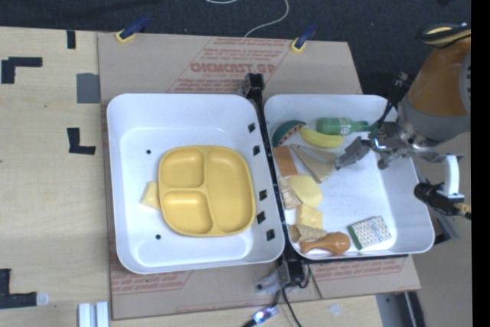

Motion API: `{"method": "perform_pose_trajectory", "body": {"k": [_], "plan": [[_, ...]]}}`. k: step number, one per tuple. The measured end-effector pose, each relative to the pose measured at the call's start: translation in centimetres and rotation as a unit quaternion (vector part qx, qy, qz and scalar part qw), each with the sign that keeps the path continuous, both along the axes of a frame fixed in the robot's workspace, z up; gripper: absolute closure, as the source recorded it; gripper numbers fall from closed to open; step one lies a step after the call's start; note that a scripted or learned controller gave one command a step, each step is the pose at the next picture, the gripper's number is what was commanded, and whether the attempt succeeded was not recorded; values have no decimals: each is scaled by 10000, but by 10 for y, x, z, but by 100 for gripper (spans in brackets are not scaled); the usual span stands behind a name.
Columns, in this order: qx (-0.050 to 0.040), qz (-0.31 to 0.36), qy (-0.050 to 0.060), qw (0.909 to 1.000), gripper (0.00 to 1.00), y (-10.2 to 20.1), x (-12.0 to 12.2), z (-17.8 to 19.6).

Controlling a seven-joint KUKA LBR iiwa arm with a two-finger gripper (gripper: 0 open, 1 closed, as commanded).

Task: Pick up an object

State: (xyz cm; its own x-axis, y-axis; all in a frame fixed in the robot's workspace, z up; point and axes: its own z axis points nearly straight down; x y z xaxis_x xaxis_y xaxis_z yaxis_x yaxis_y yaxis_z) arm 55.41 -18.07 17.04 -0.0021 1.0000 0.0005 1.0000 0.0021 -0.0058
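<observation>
Camera view, from above and at a slant. I reach in from the right, orange band above my wrist, and my gripper (357, 152) hangs over the right bin (398, 199), low above its upper middle. I cannot tell how it is set: from here it reads as a dark grey wedge, and nothing shows caught in it.

The right bin holds the pile I can pick from, crowded against its left wall, which is likely why I come in at a lean toward that side. A banana (321, 137) lies near the top, just beside my gripper's tip, with a green bottle (342, 125) touching it above and a round green-edged thing (285, 131) to its left. Below my gripper lies a grey wedge-shaped piece (315, 161), very near the tip; I cannot tell if I touch it. Further down: pale yellow pieces (304, 191) stacked along the wall, a brown drumstick-shaped toy (328, 243) at the bottom edge, and a small patterned block (368, 232) lying apart on bare floor.

The left bin (126, 165) bears a yellow divided plate (207, 189), flat in the middle, with a pale scrap (148, 196) tucked under its left edge.

Judgement: the banana or the grey wedge is the nearest candidate. The crowding is the risk; closing there could nip two things or push them aside. The patterned block, standing clear, would be the cleaner grab.
</observation>
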Motion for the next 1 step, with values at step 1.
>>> {"method": "perform_pose_trajectory", "body": {"k": [1], "plan": [[0, -2, -5, 10000, 0, 0, 1, -64]]}}
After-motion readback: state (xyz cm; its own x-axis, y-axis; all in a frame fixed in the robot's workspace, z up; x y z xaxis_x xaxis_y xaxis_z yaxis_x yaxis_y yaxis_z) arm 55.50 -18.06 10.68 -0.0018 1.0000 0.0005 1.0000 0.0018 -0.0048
